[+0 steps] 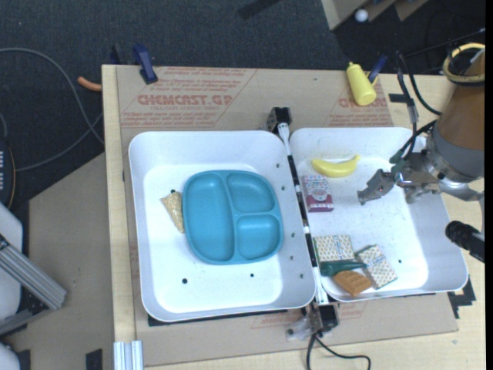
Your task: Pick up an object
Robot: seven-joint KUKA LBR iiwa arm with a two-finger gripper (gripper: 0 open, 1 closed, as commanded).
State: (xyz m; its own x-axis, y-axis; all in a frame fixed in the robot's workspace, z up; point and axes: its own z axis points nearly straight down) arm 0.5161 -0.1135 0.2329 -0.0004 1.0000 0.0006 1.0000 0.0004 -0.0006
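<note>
We count two white bins: the left bin (146, 206) holds one blue divided plate (231, 216); the right bin (431, 260) holds one banana (335, 166), one pink packet (316, 192) and a small heap of packets (356, 264). The gripper (377, 187) hovers there; its fingers' spread we cannot tell.

Dark carpet floor (192, 21); cardboard-topped bench (231, 91); black cable (54, 75)

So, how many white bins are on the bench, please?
2. The left bin holds the blue divided plate. The right bin holds the banana and small packets, with the gripper above it. Nothing suggests a hidden third bin.
</note>
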